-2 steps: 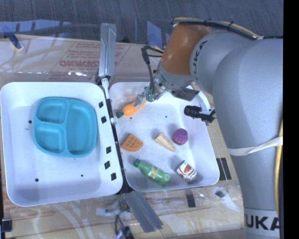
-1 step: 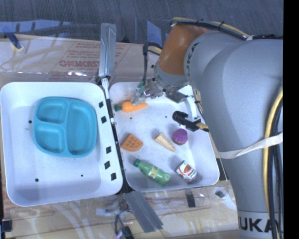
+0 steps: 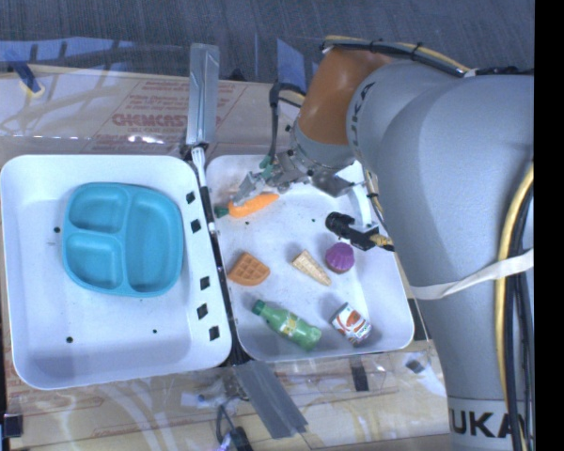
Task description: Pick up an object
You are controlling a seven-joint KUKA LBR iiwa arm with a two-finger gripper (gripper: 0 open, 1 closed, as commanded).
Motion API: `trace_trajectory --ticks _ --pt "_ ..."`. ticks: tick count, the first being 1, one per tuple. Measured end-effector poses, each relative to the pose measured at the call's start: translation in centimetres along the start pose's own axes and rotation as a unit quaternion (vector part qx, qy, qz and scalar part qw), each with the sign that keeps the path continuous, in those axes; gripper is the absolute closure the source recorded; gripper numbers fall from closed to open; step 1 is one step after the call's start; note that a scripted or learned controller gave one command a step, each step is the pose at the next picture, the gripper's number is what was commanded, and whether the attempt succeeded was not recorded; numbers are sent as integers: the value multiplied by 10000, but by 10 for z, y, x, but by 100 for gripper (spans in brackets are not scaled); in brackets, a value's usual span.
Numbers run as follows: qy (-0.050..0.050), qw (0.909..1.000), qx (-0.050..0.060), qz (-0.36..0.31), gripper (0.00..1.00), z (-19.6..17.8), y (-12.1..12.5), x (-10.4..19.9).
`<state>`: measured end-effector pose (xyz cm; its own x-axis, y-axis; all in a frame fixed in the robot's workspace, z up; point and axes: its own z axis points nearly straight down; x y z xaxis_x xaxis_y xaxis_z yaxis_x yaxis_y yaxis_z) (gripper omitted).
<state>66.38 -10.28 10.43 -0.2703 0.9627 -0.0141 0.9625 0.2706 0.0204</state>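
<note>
- Gripper (image 3: 274,172) is low at the far edge of the right bin (image 3: 387,338), just beside the carrot (image 3: 252,206); you cannot tell how it is set
- Carrot lies close to the far left corner, so the wall may block a clean grasp
- Waffle (image 3: 248,271), cone (image 3: 311,267), purple ball (image 3: 339,257), green bottle (image 3: 288,324) and can (image 3: 352,324) lie well apart
- Blue tray (image 3: 124,238) sits in the left bin (image 3: 38,365)

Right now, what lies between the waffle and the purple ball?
The camera view shows the ice cream cone lying between the waffle and purple ball.
</note>
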Motion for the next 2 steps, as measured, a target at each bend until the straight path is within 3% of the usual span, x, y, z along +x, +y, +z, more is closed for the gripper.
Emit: trace_trajectory --ticks 1,2 --pt "9 9925 9 -1223 0 1 0 1" --pt "37 9978 27 -666 0 1 -7 2"
